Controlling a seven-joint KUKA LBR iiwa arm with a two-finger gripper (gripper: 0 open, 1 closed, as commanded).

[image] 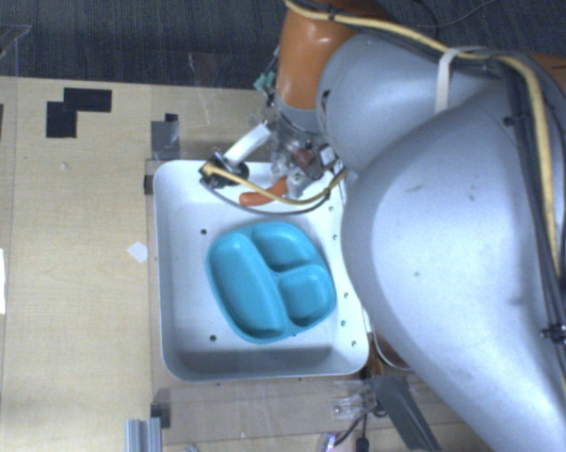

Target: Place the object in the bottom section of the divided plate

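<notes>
While the bulky grey arm with its orange band covers the right half of the view, its gripper hangs low over the far edge of the shallow white bin. How far that gripper is parted cannot be told, because wrist hardware and looping cables hide it. Just beneath it a thin orange, carrot-like object lies on the bin floor by the far wall; whether the gripper touches it is unclear. Nearer the camera, in the same bin, sits a turquoise plastic divided plate with 3 sections, apart from the orange object. The bin rests on a pale wooden bench.
</notes>
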